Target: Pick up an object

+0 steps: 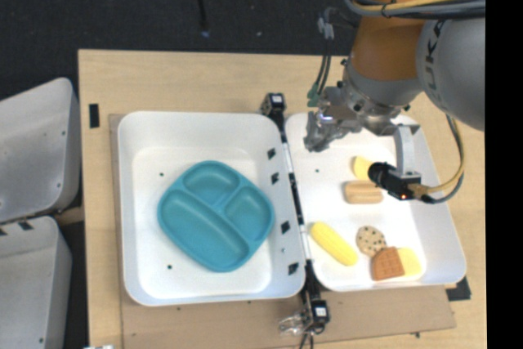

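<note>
The right bin (327, 176) holds several toy foods: a yellow corn cob (333, 243), a tan bread roll (362, 192), a chocolate-chip cookie (370, 239), an orange cracker (387, 263) on a yellow piece (409, 261), and a small yellow piece (361, 167). My gripper (317, 135) hangs over the bin's upper left part, left of the small yellow piece. Nothing shows between its fingers. The left bin (139, 143) holds a blue divided plate (214, 214).
The two bins meet at a clipped seam (289, 192) down the middle. The wooden bench (180, 78) runs around them, with grey panels (33, 151) at the far left. The arm's orange band (400, 12) and grey body overhang the right bin's back edge.
</note>
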You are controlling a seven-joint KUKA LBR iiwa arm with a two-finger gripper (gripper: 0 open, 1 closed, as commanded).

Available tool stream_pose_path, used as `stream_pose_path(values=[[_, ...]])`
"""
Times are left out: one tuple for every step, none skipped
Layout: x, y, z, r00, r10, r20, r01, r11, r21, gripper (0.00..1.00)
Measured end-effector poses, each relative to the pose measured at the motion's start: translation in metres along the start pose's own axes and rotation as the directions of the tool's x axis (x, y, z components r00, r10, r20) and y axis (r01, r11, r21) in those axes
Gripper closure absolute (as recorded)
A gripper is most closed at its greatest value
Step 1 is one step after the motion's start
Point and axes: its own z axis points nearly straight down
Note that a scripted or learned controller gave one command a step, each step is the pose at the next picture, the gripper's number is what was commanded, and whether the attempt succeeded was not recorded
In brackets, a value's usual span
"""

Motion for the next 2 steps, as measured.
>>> stream_pose_path(values=[[0.045, -0.021, 0.02, 1.0, 0.001, 0.0, -0.001, 1.0, 0.001, 1.0], [0.092, -0.026, 0.03, 1.0, 0.001, 0.001, -0.001, 1.0, 0.001, 1.0]])
